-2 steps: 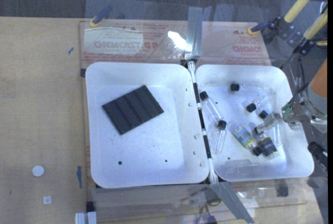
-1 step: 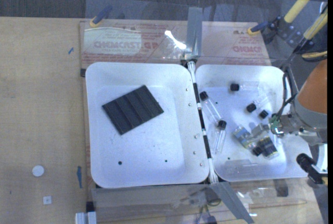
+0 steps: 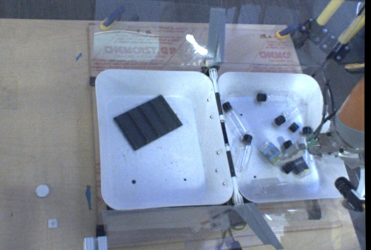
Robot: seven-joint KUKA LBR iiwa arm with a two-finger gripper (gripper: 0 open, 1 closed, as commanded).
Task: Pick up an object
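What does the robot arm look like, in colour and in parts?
At the view's right edge the arm shows an orange band with grey below it. A dark cable curves down beside it toward the wrist. The end effector is a cluster of dark and metallic parts, with a small green spot on it, low over the right bin. Its details are too small to tell further.

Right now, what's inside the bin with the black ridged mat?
In the left bin, just the black ridged mat lying flat, plus a few tiny dark specks. Whatever's beneath the mat is covered.
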